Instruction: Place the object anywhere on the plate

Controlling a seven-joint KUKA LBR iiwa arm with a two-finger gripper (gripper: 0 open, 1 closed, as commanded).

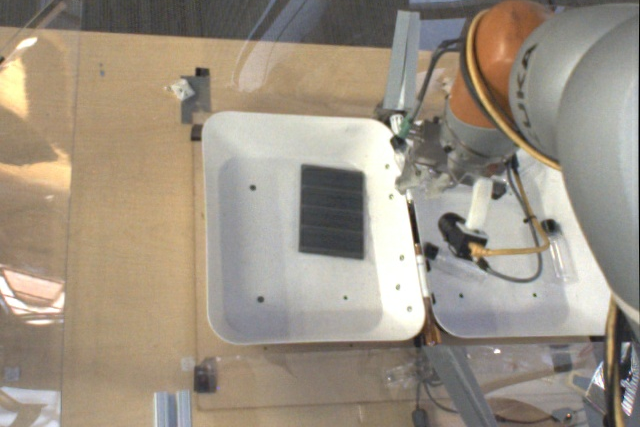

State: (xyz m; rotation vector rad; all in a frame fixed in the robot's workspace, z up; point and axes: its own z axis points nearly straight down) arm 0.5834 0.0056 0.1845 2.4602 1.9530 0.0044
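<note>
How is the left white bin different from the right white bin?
The left bin holds the dark ribbed plate; the right bin does not. The grey arm hangs over the right bin and hides part of it, while the left bin is in full view. Both are white, shallow and side by side.

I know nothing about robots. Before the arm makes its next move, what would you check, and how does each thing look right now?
1. Plate in place: the dark ribbed plate lies flat near the middle of the left bin. Ok.
2. Plate surface free: nothing lies on it. Ok.
3. Gripper over the plate: the gripper is above the right bin, close to the wall the two bins share. Not ok.
4. Object in the gripper: the arm hides this. Cannot tell.
5. Object located in the right bin: the arm covers much of that bin. Cannot tell.
</note>
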